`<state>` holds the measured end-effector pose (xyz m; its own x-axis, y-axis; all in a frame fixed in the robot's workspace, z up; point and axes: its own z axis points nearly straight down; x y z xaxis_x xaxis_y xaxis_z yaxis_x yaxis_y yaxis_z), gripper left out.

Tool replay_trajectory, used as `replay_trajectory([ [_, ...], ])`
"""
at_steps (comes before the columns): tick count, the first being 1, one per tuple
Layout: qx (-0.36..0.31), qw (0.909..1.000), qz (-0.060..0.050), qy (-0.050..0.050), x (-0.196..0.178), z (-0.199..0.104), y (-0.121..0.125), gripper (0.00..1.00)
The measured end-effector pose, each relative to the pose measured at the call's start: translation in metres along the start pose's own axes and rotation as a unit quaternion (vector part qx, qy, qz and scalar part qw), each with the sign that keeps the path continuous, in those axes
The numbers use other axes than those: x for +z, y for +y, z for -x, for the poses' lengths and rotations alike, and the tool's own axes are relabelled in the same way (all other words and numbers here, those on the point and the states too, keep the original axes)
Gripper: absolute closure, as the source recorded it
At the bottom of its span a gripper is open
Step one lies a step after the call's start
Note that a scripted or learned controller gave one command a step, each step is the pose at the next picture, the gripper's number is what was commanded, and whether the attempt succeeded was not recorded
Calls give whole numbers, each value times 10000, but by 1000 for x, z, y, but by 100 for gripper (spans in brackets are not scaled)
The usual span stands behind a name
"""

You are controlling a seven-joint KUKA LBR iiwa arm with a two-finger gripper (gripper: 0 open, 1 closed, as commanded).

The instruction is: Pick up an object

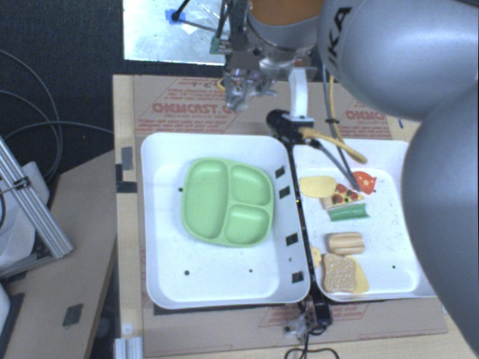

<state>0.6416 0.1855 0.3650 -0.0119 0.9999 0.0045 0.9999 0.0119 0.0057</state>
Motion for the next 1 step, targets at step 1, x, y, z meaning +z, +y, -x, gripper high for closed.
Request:
replay_trajectory([
  [1,3,10000,4,13,-72,-26,-104,100],
])
